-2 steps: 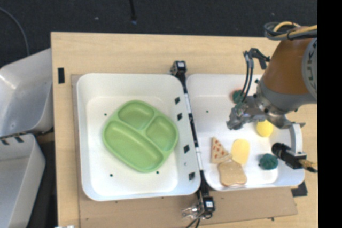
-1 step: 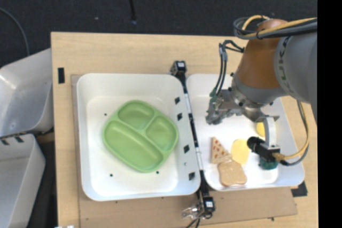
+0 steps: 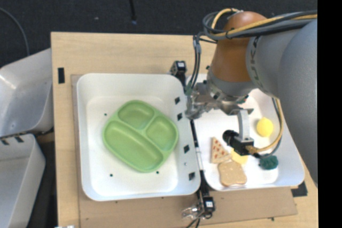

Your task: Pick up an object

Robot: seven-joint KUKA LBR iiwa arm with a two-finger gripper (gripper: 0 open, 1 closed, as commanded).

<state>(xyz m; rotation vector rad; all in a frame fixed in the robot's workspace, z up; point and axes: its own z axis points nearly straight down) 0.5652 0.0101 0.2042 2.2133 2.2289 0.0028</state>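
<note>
One fixed overhead camera
It looks down slantwise, fairly near, on the left bin point(image 3: 96, 173) and right bin point(image 3: 289, 171); the arm point(image 3: 299, 61) enters from the right.

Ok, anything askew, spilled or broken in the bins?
Nothing spilled or broken. The green divided plate sits turned at a slant to the left bin's walls. The pizza slice, toast and yellow ball lie inside the right bin.

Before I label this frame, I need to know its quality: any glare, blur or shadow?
Camera view: soft overall. The left bin is bright, nearly washed out, without hard glare. The arm, close to the lens, is blurred and dims the right bin beneath it. The toast has fuzzy edges.
</note>
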